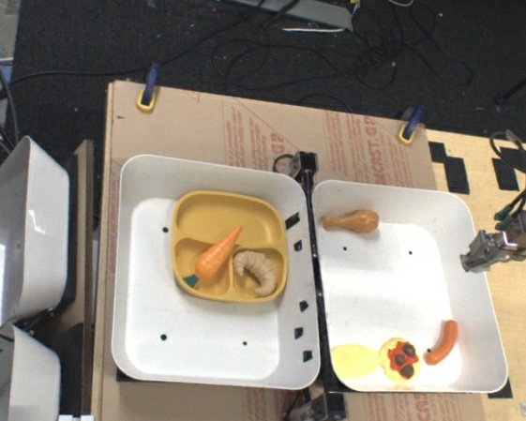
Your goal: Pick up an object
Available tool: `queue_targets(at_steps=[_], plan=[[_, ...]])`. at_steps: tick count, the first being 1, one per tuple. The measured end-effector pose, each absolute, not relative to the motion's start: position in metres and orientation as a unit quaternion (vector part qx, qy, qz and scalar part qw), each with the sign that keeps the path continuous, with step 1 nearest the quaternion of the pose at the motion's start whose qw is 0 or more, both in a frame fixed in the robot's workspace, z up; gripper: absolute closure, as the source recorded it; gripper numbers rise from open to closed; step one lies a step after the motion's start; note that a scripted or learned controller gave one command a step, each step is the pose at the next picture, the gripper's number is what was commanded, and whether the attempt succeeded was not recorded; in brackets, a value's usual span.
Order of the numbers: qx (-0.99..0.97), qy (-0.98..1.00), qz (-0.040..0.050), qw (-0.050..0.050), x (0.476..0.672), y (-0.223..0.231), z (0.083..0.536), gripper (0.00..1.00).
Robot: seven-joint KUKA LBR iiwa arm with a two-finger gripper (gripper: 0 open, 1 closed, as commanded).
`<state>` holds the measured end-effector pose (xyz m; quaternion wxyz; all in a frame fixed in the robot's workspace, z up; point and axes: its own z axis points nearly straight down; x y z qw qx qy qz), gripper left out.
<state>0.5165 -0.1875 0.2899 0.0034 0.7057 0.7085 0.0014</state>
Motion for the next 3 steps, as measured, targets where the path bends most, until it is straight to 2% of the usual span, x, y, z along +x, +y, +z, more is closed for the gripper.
queue_targets(at_steps=[1, 2, 3], plan=[[0.705, 0.71, -0.0001, -0.001, 0.515, -0.134, 0.272, 1.0], [0.704, 0.71, 0.0003, -0.001, 0.519, -0.075, 0.257, 1.0], [0.704, 0.71, -0.0001, -0.002, 0.507, -0.022, 0.252, 1.0]])
